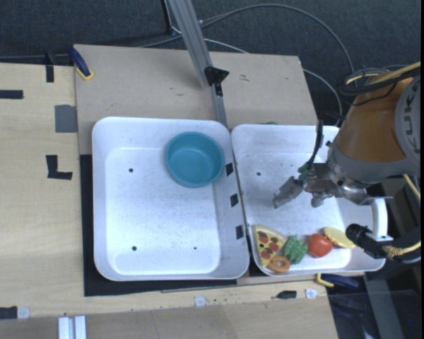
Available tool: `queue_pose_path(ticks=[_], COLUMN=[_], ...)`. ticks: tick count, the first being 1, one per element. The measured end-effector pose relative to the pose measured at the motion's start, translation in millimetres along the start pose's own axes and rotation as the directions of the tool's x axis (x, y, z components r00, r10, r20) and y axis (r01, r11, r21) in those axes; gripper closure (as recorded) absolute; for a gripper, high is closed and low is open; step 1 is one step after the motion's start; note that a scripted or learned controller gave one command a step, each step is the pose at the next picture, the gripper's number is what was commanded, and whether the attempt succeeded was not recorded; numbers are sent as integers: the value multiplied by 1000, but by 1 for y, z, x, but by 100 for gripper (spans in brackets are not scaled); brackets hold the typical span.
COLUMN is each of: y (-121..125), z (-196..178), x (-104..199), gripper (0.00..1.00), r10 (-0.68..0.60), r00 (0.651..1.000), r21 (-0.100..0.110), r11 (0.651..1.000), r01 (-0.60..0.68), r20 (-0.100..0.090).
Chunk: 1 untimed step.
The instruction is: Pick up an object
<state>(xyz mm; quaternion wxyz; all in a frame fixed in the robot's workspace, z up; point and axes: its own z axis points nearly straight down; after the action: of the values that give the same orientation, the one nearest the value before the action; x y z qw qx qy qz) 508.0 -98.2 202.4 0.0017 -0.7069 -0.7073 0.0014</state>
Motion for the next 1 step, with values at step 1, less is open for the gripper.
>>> queue_pose_path(ticks=[1], y=[9], z=[50], x=[0], gripper=[0], r10=[0], r00=[1000], r21=[0], r11=[1000], r01=[0], r20=[0])
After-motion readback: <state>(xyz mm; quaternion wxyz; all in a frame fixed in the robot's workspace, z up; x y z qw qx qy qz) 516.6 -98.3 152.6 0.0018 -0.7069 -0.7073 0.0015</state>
